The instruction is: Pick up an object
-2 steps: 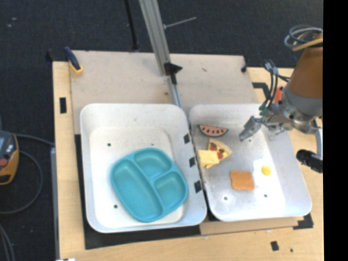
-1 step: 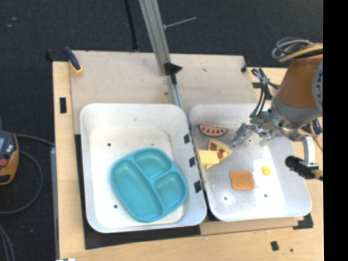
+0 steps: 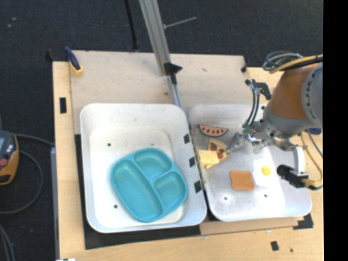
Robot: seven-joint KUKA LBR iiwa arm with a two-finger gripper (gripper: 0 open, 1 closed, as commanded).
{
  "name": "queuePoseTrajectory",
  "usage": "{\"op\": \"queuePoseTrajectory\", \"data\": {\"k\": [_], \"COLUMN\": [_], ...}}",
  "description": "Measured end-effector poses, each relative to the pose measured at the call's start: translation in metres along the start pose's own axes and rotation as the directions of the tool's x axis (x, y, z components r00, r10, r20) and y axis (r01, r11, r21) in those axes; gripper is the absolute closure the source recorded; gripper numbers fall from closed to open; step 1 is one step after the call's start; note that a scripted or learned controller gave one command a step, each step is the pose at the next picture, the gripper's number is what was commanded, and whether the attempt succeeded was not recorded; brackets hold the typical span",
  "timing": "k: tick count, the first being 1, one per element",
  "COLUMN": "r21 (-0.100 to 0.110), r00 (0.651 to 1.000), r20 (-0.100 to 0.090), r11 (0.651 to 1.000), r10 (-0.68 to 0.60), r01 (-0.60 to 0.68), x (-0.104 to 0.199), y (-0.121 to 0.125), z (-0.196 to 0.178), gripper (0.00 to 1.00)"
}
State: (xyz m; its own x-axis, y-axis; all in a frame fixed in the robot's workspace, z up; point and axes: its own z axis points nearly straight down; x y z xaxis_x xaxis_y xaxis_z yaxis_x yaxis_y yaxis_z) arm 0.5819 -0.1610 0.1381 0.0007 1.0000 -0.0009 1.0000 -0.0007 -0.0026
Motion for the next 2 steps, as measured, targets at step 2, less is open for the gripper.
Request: {"op": "queuePoseTrajectory", "data": {"k": [2], "r21": [-0.009], "r00": [1.000], "r20": [0.001], "r11": [1.000], "r10": [-0.004], "r01": [0.004], "x": [0.003], "y": [0.011], "z": [-0.065], "gripper": [1.00]}}
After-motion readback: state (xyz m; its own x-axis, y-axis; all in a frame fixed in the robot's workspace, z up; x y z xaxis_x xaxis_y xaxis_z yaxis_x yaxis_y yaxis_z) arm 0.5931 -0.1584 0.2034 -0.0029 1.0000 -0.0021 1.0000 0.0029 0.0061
